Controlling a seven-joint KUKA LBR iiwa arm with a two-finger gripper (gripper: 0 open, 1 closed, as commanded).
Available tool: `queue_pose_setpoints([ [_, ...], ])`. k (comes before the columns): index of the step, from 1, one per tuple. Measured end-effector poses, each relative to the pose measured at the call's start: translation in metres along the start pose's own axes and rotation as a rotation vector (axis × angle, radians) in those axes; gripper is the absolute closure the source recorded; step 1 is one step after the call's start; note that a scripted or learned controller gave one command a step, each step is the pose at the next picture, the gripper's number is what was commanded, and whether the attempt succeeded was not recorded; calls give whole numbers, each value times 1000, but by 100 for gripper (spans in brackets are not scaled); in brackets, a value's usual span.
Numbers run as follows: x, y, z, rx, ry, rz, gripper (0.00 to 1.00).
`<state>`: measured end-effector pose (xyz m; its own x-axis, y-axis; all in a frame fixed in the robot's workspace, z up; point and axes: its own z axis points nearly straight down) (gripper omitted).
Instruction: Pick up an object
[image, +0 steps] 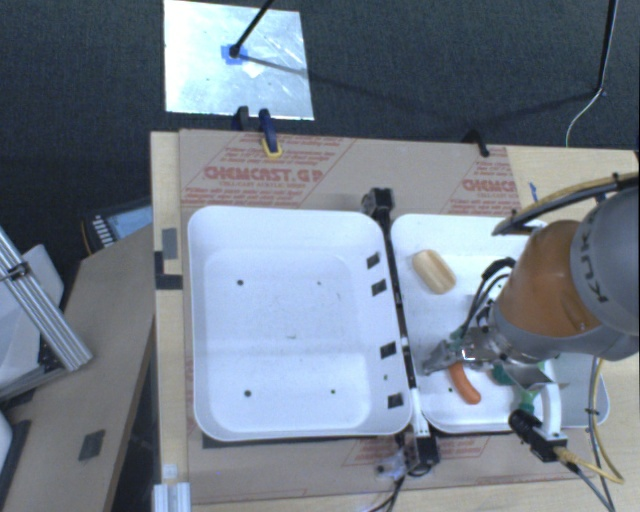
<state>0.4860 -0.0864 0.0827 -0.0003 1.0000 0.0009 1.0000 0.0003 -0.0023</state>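
Note:
A tan, bread-like block (434, 270) lies in the right bin (452, 232), near its back left. An orange, carrot-shaped object (465, 384) lies near the bin's front edge. My gripper (447, 357) hangs low over the right bin, its metal fingers (436, 358) pointing left, just above and to the left of the orange object's upper end. A green object (527, 396) peeks out beside the arm's wrist at the front right. The bulky arm hides much of the right bin's right half.
The left bin (290, 320) stands beside the right one, split from it by a black divider with clips (392, 300). Cables trail off the arm at the lower right. Cardboard lies under both bins.

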Motion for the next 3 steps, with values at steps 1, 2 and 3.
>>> queue_pose_setpoints([
  [1,1,1,-12,-3,1,-1,100],
  [2,97,3,-128,-15,3,-14,100],
  [3,155,1,-180,-8,2,-11,100],
])
